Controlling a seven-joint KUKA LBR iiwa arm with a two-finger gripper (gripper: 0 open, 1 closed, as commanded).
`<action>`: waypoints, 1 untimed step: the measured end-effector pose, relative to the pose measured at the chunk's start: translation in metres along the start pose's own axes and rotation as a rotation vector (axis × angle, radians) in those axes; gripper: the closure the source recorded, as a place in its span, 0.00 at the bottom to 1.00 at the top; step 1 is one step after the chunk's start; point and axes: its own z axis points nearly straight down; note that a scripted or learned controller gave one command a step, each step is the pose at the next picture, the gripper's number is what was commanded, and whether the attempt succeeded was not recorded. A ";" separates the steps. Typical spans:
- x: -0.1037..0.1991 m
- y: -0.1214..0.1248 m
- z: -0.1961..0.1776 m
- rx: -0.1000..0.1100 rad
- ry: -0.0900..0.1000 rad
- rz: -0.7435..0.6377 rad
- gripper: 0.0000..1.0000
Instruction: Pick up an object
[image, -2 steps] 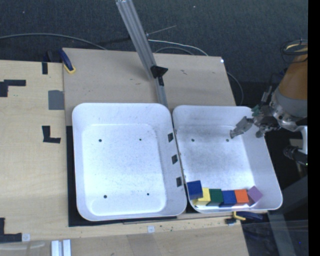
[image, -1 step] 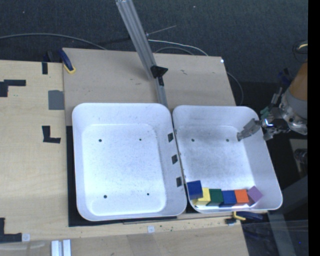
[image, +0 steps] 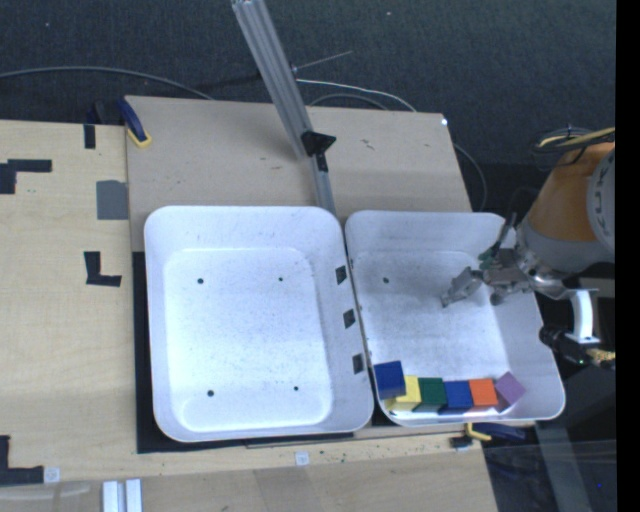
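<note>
The gripper (image: 462, 290) hangs over the middle of the right bin (image: 420, 235), well apart from the blocks lined along its near wall: blue block (image: 388, 377), yellow block (image: 405, 400), green block (image: 431, 391), a second blue block (image: 458, 395), orange block (image: 483, 392) and purple block (image: 509, 387). Whether the gripper is spread or pressed together I cannot tell; the view is too blurred. The blocks sit touching one another against the wall, so a descent there will likely jam on a neighbour or the rim.
</note>
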 end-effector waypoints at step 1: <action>-0.001 0.045 -0.055 -0.015 -0.003 -0.001 0.00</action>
